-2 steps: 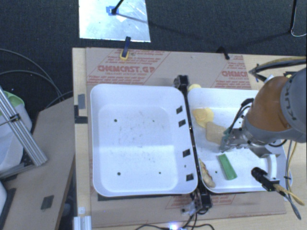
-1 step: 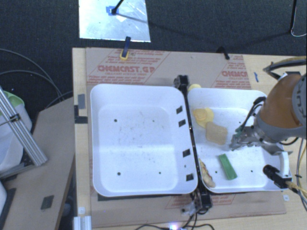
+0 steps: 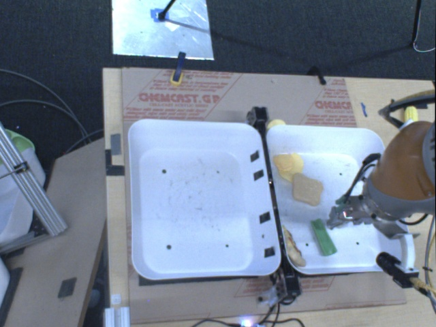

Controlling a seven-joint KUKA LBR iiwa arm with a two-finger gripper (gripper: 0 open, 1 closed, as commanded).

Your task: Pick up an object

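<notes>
The right bin (image 3: 327, 136) holds a yellow lump (image 3: 289, 165) near its left wall, a tan sponge-like block (image 3: 307, 190) just below it, a green stick (image 3: 323, 237) lying slanted toward the front, and a tan peel-like piece (image 3: 294, 248) at the front left corner. My gripper (image 3: 343, 215) hangs low over the bin's middle, just right of the green stick's upper end and right of the tan block. The wrist covers its fingers from above.
The left bin (image 3: 197, 135) lies beside the right one, with a black divider clip strip (image 3: 266, 182) between them. A small yellow ball (image 3: 276, 124) rests on the rim behind the right bin. The arm's orange band (image 3: 409, 169) looms over the right bin's right side.
</notes>
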